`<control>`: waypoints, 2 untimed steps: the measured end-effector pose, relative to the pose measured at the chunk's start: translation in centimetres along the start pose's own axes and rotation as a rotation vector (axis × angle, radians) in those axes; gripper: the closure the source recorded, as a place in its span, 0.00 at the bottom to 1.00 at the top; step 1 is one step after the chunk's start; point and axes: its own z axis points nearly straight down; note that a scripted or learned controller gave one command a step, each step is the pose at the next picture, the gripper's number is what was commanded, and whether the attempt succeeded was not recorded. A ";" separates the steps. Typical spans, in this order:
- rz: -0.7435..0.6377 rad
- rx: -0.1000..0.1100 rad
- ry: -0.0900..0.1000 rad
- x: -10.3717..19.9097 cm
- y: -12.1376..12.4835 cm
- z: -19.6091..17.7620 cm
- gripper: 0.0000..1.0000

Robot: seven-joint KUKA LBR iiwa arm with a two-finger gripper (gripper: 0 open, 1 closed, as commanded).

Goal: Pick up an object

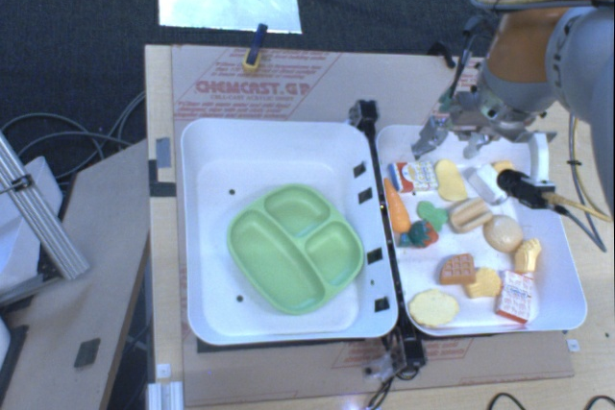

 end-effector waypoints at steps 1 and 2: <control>-0.002 -0.014 -0.001 0.0 0.3 -0.9 0.00; -0.001 -0.010 -0.002 -0.2 1.2 4.9 0.00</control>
